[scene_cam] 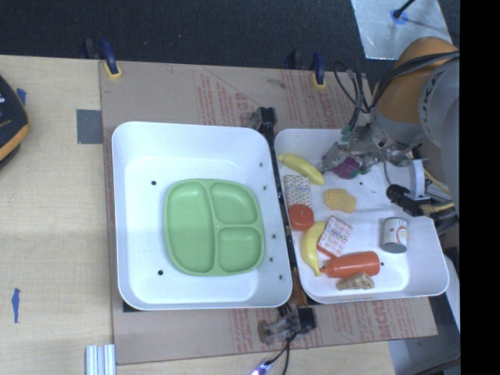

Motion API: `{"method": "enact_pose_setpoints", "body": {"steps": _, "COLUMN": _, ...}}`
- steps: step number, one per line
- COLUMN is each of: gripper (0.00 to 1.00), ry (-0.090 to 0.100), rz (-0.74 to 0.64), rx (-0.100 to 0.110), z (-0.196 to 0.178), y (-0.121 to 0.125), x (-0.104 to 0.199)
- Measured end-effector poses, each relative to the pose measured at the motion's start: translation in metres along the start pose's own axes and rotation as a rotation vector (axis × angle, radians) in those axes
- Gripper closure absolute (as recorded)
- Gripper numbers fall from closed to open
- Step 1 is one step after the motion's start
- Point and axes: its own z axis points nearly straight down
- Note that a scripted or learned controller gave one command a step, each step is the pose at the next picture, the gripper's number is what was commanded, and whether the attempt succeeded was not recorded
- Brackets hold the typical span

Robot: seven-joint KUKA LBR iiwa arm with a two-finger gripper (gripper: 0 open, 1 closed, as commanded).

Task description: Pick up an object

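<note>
Currently the gripper sits low over the back of the right bin, right at a purple object. Finger state: can't tell, the wrist hides it, and no grasp is confirmed. Looks like the reach/grasp step, lift not yet done. Next move needs a clean close on the purple object, then a straight lift clear of the nearby banana. Left bin carries a green tray.
</note>
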Motion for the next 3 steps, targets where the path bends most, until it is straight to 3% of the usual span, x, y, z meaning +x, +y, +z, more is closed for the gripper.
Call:
{"method": "enact_pose_setpoints", "body": {"steps": 1, "gripper": 0.00, "ry": -0.001, "rz": 0.004, "rx": -0.003, "z": 0.000, "y": -0.001, "x": -0.053}}
{"method": "enact_pose_setpoints", "body": {"steps": 2, "gripper": 0.00, "ry": 0.000, "rz": 0.001, "rx": 0.000, "z": 0.000, "y": 0.000, "x": -0.002}}
{"method": "enact_pose_setpoints", "body": {"steps": 3, "gripper": 0.00, "ry": -0.001, "rz": 0.004, "rx": -0.003, "z": 0.000, "y": 0.000, "x": -0.031}}
